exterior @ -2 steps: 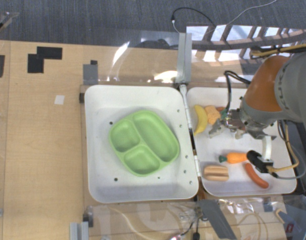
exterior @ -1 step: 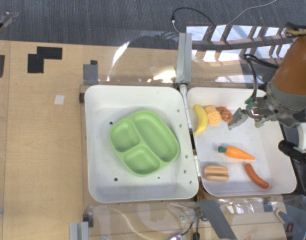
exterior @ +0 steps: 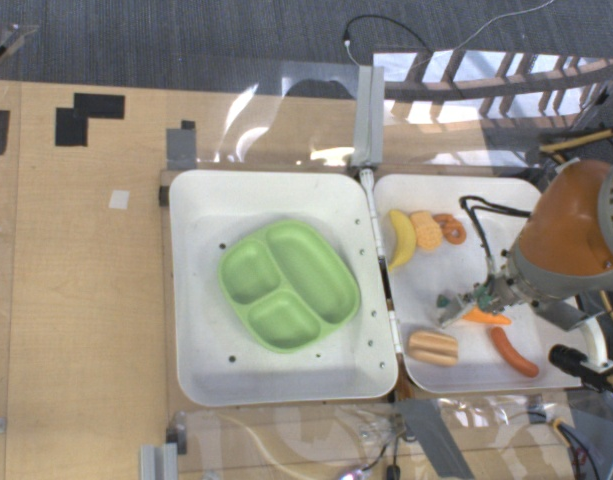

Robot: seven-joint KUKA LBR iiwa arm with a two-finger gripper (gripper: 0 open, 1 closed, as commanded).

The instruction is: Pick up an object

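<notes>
The right bin (exterior: 426,193) holds toy food: a yellow banana (exterior: 401,238), a tan waffle piece (exterior: 425,232), an orange pretzel (exterior: 450,229), a hot dog in a bun (exterior: 432,347), a red sausage (exterior: 513,353) and an orange carrot (exterior: 486,318). My gripper (exterior: 462,304) is low in this bin, just left of and touching the carrot's green end. The arm's orange band (exterior: 574,218) rises to its right. Whether anything sits between the fingers is hidden.
The left bin (exterior: 201,268) holds a green three-compartment plate (exterior: 288,284). A metal divider (exterior: 367,128) stands behind the seam between the bins. Black cable (exterior: 486,208) loops over the right bin's back.
</notes>
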